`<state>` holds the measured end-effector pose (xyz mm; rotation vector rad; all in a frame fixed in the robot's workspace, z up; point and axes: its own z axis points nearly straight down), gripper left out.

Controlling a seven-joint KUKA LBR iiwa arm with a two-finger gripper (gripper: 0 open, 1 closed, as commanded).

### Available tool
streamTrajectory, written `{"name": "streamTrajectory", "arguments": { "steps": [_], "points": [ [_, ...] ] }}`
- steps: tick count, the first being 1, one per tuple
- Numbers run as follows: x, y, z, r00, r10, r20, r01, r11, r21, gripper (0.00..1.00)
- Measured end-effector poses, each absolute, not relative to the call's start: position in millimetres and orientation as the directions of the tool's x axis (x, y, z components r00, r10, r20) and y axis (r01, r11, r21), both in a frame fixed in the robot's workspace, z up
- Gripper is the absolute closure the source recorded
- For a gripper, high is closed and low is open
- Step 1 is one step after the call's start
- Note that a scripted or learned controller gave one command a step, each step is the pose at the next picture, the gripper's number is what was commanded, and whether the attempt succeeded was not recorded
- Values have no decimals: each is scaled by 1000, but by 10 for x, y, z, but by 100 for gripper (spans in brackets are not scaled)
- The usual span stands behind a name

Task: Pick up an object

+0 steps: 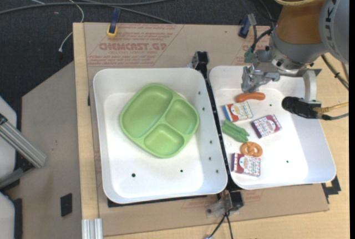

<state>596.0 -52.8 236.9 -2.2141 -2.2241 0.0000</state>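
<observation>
Crowding the tool (250,86): sausage (250,97), packets (238,112).

orange hot dog (250,97) flat near the right bin's (310,168) back edge

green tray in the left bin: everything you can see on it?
The green divided plate looks like matte light-green plastic with rounded corners and three compartments: one large, two smaller. It lies flat and right side up, turned diagonally, near the middle of the left bin. All compartments hold nothing. It touches only the bin floor.
</observation>
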Motion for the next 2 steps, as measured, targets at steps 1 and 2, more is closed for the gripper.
{"name": "streamTrajectory", "arguments": {
  "steps": [1,2],
  "points": [
    [5935,-52,2427,-2,1000,1,1000,2,-1,100],
    [5769,412,2315,-2,1000,1,1000,2,-3,100]
  ]
}}
